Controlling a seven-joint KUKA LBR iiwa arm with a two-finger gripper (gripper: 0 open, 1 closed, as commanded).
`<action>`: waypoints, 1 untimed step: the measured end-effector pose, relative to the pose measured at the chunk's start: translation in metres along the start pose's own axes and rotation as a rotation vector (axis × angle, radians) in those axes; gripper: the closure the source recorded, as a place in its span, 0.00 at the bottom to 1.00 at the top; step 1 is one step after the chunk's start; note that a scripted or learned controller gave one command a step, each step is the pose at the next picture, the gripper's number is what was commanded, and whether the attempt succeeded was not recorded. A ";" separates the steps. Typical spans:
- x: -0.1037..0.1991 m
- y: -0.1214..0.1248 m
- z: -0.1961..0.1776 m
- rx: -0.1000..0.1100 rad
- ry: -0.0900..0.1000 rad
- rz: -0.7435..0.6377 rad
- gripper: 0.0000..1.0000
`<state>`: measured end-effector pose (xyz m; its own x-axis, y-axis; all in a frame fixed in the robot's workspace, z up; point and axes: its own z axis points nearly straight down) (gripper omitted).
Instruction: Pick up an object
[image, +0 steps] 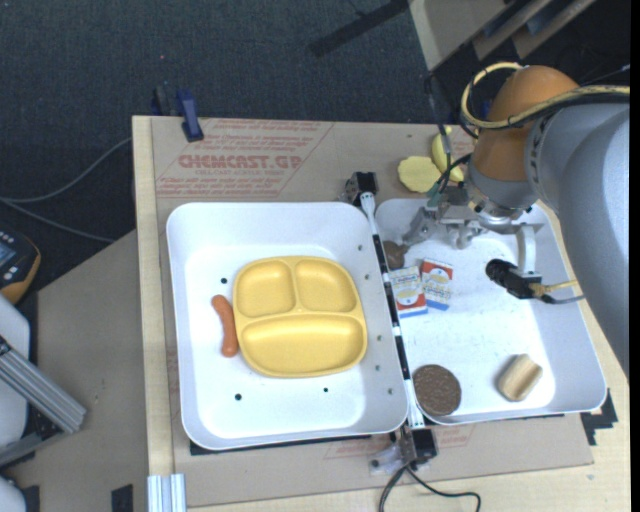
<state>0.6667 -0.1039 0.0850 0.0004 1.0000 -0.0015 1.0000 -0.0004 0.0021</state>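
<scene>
Camera view from above the bench. We see the grey arm, with its orange band, reaching in from the right, its gripper low over the far end of the right-hand shallow white bin. We cannot tell whether the gripper is open or closed, and we see nothing held in it.

The objects on offer lie in both bins. In the right bin, two small white cartons with red and blue print lie side by side just in front of the gripper. A small brown piece sits against the bin's left wall, near them. A round dark-brown disc rests in the near left corner, and a pale beige cylindrical block lies to its right, apart from it.

In the left-hand shallow white bin we find a yellow plastic plate with three compartments. A slim orange sausage-shaped piece lies just beside the plate's left edge.

A soft yellow object lies on the brown bench board behind the right bin.
</scene>
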 end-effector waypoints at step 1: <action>-0.005 -0.042 0.000 0.007 0.002 0.001 0.00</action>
<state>0.6250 -0.1088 0.0846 0.0016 1.0000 0.0008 1.0000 -0.0016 -0.0054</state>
